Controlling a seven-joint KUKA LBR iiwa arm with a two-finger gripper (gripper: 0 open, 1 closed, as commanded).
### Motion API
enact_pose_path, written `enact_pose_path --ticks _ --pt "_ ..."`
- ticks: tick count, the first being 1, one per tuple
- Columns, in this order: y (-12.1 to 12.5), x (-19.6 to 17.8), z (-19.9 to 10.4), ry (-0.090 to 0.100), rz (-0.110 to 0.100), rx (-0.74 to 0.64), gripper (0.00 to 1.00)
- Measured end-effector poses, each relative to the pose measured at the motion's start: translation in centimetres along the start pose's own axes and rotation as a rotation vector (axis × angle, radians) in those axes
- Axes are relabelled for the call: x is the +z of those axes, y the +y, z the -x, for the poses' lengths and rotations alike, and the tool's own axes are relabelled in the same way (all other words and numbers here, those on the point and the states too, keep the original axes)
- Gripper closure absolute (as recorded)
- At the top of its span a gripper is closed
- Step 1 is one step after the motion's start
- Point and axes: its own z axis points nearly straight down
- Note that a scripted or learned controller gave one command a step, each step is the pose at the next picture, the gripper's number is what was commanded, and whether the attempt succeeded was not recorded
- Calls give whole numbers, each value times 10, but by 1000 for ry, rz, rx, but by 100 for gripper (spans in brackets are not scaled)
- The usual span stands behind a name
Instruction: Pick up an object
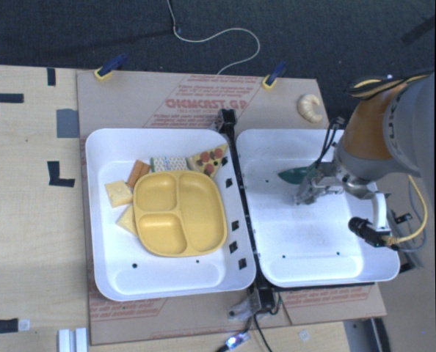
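Hand (pixel 310 191) low in the right bin (pixel 306 248), upper middle; grip state cannot be told from above. Dark green object (pixel 294 173) lies just beside it, up and left, on the bin floor. Left bin (pixel 100 196): yellow divided plate (pixel 180 213), tan crackers (pixel 120 193) and small patterned pieces (pixel 203 160) along its far edge.
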Motion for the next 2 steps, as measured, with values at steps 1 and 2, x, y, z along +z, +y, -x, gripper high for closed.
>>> enact_pose_path --ticks 1,2 --pt "10 -57 -4 2 2 1 100" --pt "19 -107 2 1 3 1 100"
